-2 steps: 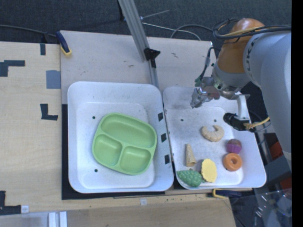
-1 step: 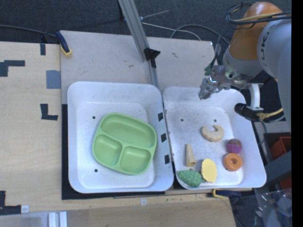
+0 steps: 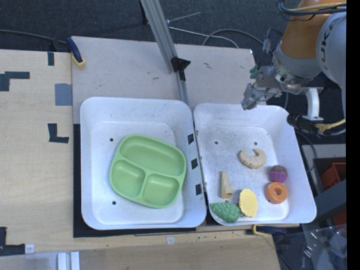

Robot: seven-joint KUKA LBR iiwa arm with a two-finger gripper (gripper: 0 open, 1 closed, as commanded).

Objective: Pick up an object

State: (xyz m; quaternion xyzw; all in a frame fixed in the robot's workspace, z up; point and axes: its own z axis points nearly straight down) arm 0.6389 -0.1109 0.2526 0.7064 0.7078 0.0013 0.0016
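The right bin (image 3: pixel 281 122) holds several toy foods: a tan croissant (image 3: pixel 252 158), a purple round piece (image 3: pixel 278 174), an orange ring (image 3: pixel 276 192), a yellow piece (image 3: pixel 248 202), a tan cone (image 3: pixel 225 184) and a green bumpy piece (image 3: pixel 226 211). My gripper (image 3: pixel 250 101) hangs over the far rim of the right bin, well behind the croissant. Nothing shows between its tips. The grey arm with its orange band comes in from the upper right.
The left bin (image 3: pixel 95 117) holds a green divided plate (image 3: pixel 147 171). A slanted metal pole (image 3: pixel 163 30) stands behind the bins. Cables lie on the dark floor at the back and beside the arm on the right.
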